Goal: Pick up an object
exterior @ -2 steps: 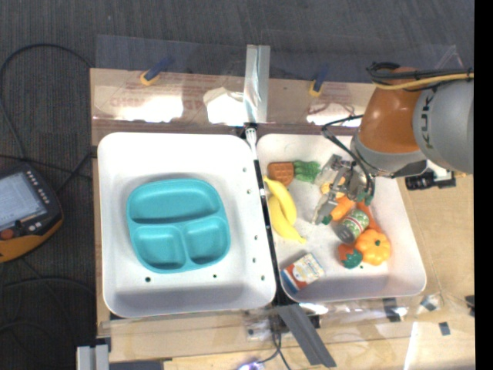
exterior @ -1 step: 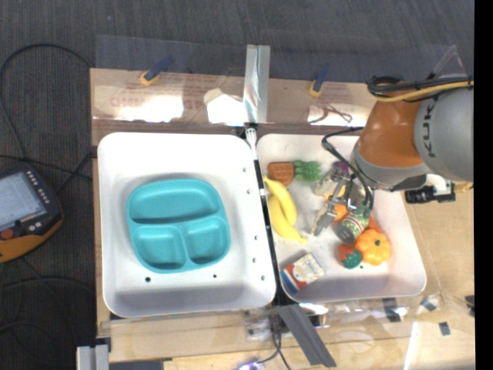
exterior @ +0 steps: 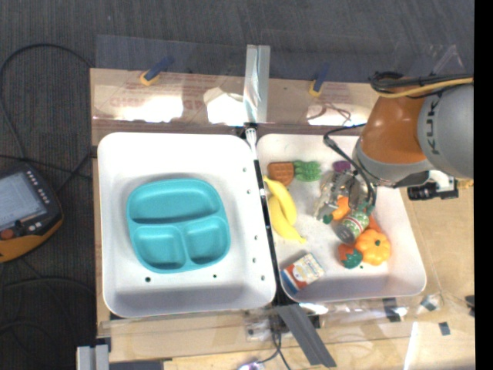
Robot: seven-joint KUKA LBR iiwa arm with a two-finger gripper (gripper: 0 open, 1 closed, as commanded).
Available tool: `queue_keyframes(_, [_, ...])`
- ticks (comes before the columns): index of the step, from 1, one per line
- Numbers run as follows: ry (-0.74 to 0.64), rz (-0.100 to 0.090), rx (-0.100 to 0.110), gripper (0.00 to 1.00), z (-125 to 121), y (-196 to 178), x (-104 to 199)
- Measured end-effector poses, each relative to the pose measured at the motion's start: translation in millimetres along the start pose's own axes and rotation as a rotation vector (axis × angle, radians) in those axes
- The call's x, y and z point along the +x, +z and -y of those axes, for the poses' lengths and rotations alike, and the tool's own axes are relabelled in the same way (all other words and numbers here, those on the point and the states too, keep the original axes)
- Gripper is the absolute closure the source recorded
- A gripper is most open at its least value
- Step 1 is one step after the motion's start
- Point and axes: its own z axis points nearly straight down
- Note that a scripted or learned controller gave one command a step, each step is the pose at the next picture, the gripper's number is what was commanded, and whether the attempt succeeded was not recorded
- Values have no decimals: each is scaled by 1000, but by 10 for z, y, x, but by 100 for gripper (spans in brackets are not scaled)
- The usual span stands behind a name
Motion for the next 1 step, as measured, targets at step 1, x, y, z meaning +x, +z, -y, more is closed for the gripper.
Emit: queue_keyframes(1, [45, -17, -1, 100, -504, -1102, 158])
